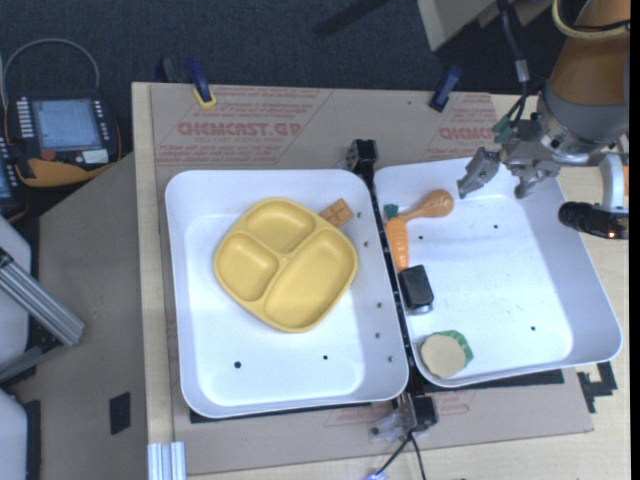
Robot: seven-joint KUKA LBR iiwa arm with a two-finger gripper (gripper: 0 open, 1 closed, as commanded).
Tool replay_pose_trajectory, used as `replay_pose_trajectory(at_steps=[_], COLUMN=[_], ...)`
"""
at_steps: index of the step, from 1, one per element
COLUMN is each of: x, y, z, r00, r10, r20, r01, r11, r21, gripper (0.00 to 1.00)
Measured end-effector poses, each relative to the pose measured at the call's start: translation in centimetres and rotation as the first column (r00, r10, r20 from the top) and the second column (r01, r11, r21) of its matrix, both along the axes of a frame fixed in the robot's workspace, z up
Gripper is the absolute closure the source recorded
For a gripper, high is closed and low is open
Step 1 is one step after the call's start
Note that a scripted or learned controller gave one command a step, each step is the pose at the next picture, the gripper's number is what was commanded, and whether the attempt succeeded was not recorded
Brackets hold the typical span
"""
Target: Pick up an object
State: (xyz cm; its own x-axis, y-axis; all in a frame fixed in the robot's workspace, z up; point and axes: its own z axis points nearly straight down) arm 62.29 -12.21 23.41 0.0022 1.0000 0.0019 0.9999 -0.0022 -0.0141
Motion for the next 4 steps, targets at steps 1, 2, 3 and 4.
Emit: replay_pose_trajectory(at_steps=[1,2,3,4], x=[0.3,0.8,0.7,1.4], y=[0.0,0.0,0.1,-0.1], z=[0.8,-3.7,-8.1,-14.1], r00=[1.0,1.0,1.0,1.0], r10=[0.003,0.002,0.002,0.003], r20=[0.013,0.008,0.008,0.013], r01=[-0.003,-0.002,-0.002,-0.003], r11=[1.0,1.0,1.0,1.0], r21=[-0.002,-0.001,-0.001,-0.003], gripper=[0.0,0.0,0.0,0.0])
